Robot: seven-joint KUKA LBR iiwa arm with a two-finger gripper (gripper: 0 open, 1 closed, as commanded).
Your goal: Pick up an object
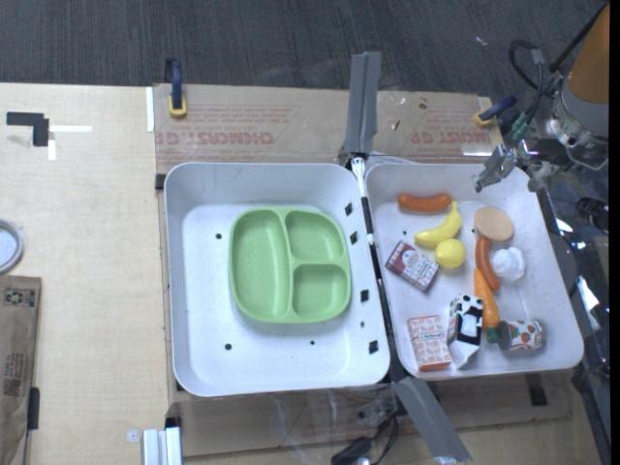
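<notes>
Pale tabletop [77,260] carries two white bins. Toy foods are clustered in the right bin [572,352], a yellow banana [441,229] among them. Claw [499,172] is poised over the bin's far right corner, nothing held; its spread cannot be told. Approach step is judged; descent is needed.

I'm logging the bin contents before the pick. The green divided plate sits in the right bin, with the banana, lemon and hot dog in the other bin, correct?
Not quite. The camera view shows the green divided plate in the left bin, alone. The banana, lemon and hot dog are indeed in the other bin, the right bin, with the rest of the toy food.
</notes>
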